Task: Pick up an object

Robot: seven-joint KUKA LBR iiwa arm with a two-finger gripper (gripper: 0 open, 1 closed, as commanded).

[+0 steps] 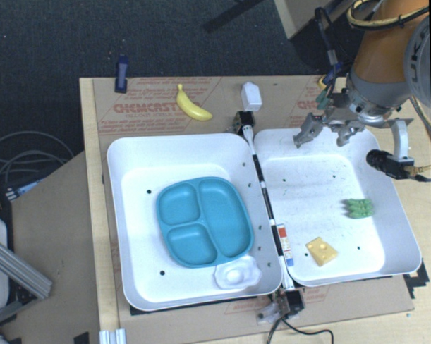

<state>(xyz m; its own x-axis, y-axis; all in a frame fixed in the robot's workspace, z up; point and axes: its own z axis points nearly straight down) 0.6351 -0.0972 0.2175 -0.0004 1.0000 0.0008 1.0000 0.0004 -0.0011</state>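
My gripper hangs over the far edge of the right bin, its two grey fingers spread apart with nothing between them. A green leafy toy lies near the right bin's right side. A yellow cheese wedge rests near that bin's front. In the left bin sits a blue divided plate, and a small white fried-egg toy lies just in front of it. The gripper is well away from all of these.
A yellow banana lies on the cardboard behind the left bin, beside a small blue object at the board's far left corner. A white block sits behind the seam between the bins. A pen-like stick lies along that seam.
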